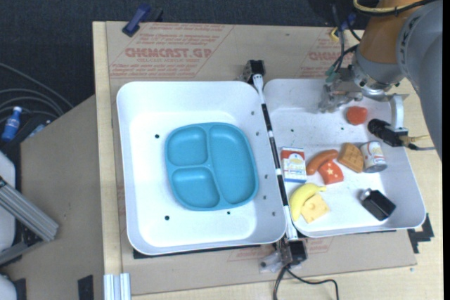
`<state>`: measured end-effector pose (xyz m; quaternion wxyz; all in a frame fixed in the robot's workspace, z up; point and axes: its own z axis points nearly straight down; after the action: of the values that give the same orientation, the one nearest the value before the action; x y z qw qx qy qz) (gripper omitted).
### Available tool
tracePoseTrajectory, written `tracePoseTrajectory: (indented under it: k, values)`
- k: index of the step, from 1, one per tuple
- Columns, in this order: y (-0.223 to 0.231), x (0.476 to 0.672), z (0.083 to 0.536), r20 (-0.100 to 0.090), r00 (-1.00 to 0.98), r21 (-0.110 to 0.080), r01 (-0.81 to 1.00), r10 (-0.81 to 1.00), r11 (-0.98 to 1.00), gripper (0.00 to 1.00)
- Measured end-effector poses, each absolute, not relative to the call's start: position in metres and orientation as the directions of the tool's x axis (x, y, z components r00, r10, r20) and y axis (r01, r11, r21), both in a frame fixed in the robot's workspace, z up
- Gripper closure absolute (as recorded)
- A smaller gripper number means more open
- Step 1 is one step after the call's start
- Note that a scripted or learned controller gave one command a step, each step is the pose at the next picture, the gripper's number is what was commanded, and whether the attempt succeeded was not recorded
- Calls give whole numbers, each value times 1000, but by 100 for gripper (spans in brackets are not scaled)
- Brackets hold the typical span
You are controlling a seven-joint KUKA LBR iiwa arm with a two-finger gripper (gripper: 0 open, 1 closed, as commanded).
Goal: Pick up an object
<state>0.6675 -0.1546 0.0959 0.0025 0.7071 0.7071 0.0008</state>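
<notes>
Two-finger gripper (332,99), finger state indiscernible, hangs over the right white bin (415,186); small round red tomato-like toy (357,114) lies just right of it.

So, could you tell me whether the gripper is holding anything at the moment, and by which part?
Nothing is held: the gripper hangs over the right bin, beside the red ball.

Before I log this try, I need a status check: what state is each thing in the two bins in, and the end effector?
Blue divided plate: flat in the left bin, compartments bare.
Red ball: loose in the right bin.
Small carton: lying flat.
Banana: lying, touching the cheese wedge.
Can: on its side.
Black block: lying by the near rim.
End effector: low over the right bin's far end, holding nothing visible.
</notes>
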Motion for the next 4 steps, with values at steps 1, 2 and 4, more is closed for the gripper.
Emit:
tracePoseTrajectory:
  k: [1,2,4]
  values:
    - [-154,667,96,-2,0,4,1000,1000,0,0]
    - [-162,667,85,1,-1,3,1000,1000,1,0]
    - [-162,668,96,-2,-2,5,1000,1000,2,0]
